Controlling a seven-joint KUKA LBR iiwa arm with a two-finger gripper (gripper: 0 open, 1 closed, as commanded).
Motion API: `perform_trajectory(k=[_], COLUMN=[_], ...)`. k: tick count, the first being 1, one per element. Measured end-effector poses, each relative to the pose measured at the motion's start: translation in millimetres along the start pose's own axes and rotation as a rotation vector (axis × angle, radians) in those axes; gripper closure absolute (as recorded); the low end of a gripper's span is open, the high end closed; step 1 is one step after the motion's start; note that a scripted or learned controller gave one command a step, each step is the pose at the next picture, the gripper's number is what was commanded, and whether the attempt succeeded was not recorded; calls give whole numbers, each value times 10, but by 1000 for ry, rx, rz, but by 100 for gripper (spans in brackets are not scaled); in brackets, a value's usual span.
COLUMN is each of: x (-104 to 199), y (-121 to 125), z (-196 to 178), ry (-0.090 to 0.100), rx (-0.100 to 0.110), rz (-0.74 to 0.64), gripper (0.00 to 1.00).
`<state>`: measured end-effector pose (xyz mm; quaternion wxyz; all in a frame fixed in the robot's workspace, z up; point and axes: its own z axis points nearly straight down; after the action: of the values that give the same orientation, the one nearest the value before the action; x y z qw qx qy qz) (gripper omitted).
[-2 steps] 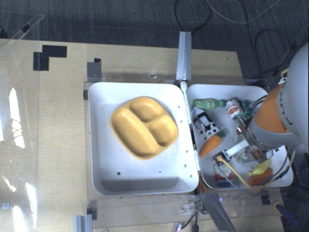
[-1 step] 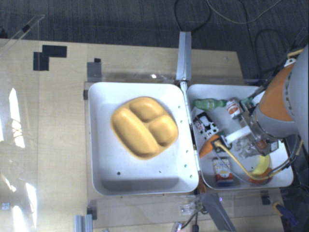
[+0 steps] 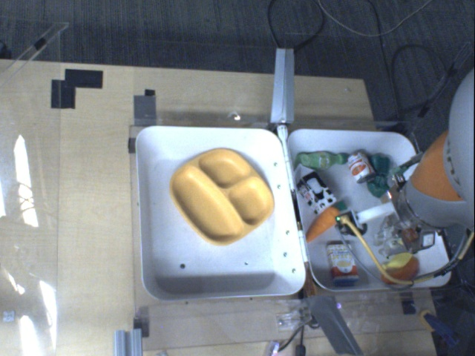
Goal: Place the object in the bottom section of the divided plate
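We find the gripper (image 3: 404, 236) lowered into the right bin (image 3: 356, 282) amid candidate objects, its opening and any hold not discernible, while the divided plate (image 3: 221, 193) waits well to its left for delivery.

Robot lab: bench (image 3: 89, 199), loose cables (image 3: 356, 13)

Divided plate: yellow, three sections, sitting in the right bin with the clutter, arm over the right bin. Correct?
Not quite. The camera view shows the divided plate alone in the left bin, not in the right bin with the clutter. The rest holds: it is yellow with three sections, and the arm is over the right bin.
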<state>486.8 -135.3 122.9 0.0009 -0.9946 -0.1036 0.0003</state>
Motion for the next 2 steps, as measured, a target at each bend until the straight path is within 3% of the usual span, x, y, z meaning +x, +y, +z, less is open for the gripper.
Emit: perform_trajectory(k=[1, 2], x=[2, 19], y=[-2, -12], z=[-1, -104], ry=[0, 2], rx=[0, 1], rz=[-1, -10], gripper=[0, 100])
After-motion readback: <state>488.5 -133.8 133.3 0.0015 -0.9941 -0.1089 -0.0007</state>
